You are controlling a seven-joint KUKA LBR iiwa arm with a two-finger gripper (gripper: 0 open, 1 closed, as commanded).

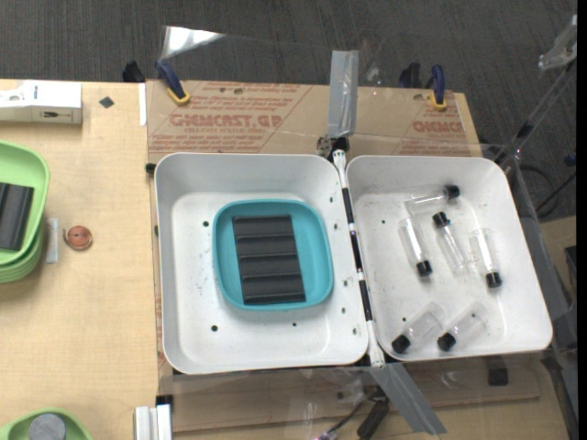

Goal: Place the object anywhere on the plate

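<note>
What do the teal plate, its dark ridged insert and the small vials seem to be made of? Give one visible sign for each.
Teal plate: probably plastic, smooth with a soft sheen.
Dark ridged insert: perhaps rubber or matte plastic; dull and moulded in ridges.
Vials: clear plastic or glass, I cannot tell which; the bin shows through them, with black caps.

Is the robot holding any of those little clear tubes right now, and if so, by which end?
Nothing is held. The clear tubes all lie loose in the right bin, and the teal plate sits in the left bin.
</note>
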